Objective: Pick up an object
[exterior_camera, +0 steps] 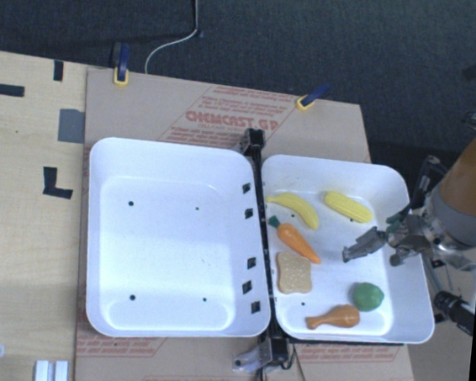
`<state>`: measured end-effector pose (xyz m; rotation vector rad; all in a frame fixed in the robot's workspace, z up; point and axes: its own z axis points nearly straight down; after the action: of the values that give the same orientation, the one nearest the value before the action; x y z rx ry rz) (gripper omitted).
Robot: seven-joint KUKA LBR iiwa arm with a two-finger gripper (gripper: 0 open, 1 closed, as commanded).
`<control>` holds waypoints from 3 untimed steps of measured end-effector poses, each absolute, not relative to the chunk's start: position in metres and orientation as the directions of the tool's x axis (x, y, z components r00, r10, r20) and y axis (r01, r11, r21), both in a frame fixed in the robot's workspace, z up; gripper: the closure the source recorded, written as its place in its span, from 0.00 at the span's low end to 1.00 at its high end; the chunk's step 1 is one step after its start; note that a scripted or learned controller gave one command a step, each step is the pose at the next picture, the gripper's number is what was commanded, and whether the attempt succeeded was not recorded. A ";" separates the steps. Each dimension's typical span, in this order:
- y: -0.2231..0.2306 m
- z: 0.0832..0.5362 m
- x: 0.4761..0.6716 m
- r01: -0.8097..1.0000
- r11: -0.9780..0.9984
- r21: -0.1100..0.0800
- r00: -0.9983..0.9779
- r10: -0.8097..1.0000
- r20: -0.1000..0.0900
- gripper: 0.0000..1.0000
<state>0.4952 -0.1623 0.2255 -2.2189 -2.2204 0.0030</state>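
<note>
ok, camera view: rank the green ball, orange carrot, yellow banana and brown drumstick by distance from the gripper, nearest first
1. Round green ball: just below the gripper, right bin's near side.
2. Orange carrot: to its left, mid-bin.
3. Yellow banana and brown drumstick: too close to call; banana up-left by the divider, drumstick at the bin's front edge.

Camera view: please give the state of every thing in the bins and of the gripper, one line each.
banana: lying flat, free
corn cob: lying flat, free
carrot: lying flat, free
bread slice: lying flat, free
green ball: resting, free
chicken drumstick: lying flat, free
gripper: over right bin, holding nothing
</note>
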 end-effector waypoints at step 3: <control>-0.048 0.525 0.542 1.000 0.007 0.001 -0.007 1.000 0.000 1.00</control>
<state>0.5421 -0.0483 0.5248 -2.2143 -2.2297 -0.0019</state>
